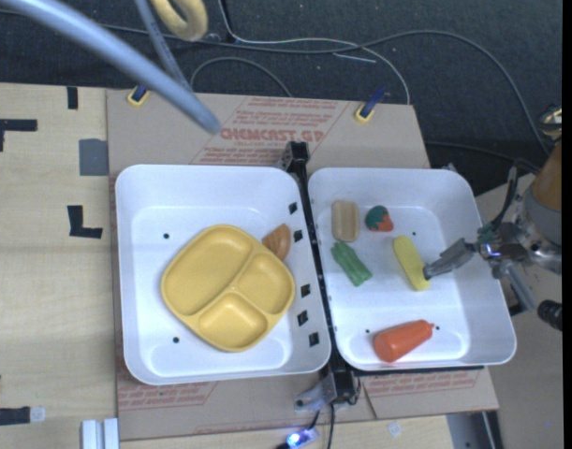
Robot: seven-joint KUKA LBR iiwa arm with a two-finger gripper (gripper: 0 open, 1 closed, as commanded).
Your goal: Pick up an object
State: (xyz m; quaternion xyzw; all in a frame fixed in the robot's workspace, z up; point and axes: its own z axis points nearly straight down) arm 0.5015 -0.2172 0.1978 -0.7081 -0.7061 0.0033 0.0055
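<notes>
The end effector (451, 257) sits just beside the yellow plastic block (410, 262); maybe touching, grip unclear.

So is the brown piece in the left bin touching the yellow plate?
Touching: the camera view shows the brown piece lying against the yellow plate's upper right rim, no white gap between.

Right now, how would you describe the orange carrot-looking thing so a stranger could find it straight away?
Look at the right-hand white bin, then along its near edge. The orange carrot lies there on its side, apart from the other toys. It is the biggest item in that bin and the only one all orange; the yellow piece and green piece lie further back.
</notes>
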